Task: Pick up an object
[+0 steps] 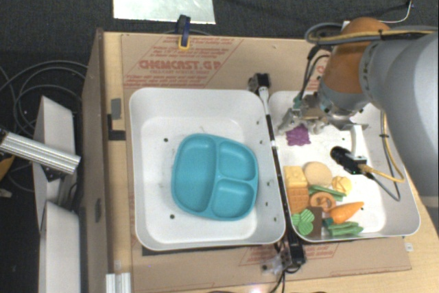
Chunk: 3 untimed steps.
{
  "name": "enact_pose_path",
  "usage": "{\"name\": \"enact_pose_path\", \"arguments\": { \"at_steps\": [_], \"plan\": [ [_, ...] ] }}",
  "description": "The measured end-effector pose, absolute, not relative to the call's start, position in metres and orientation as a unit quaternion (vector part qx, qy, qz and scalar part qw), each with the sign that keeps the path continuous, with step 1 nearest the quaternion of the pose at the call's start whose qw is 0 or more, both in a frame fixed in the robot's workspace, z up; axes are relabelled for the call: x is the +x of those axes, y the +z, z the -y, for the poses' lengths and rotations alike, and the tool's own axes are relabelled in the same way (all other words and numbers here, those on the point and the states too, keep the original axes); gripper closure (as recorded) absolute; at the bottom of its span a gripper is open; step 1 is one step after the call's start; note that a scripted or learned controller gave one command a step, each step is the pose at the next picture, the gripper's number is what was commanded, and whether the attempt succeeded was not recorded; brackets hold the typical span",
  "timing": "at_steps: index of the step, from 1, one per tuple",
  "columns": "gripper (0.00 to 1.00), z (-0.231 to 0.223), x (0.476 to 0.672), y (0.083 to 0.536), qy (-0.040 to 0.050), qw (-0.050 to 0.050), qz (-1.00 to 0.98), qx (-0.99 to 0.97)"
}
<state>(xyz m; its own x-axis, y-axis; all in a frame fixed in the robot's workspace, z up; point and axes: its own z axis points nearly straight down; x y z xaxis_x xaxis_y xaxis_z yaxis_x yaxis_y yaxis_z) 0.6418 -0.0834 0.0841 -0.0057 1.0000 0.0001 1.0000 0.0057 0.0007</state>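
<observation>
In the far left corner of the right bin (401,199), a small purple toy (298,136) lies on the white floor, lumpy and soft-edged like a bunch of grapes. It sits close to the bin's left wall, with bare floor around it on the near and right sides. The gripper (302,116) hangs just above and behind the toy, very near it. From this slant it is impossible to tell whether the gripper is open or closed, or whether it touches the toy.

Toward the near end of the same bin the floor is crowded. A yellow block (295,178) with a waffled face stands against the left wall, a smooth beige round piece (317,172) lies just beside it, and an orange carrot (346,211) and some green pieces (303,219) lie packed in the near corner. The grey arm (398,99) covers the bin's far right side.

The left bin (151,120) holds a teal plate (214,176), glossy, rounded and split into three compartments, with wide white margins on every side. Both bins rest on brown printed cardboard (178,58).
</observation>
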Motion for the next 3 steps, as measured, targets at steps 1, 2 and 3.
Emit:
{"name": "enact_pose_path", "arguments": {
  "at_steps": [1,2,3],
  "plan": [
    [1.0,0.084,0.643,0.097,0.0021,0.002,-0.709,0.705],
    [0.0,0.084,0.643,0.096,0.002,0.002,-0.709,0.705],
    [0.0,0.094,0.649,0.085,0.0013,0.001,-0.707,0.707]
  ]
}}
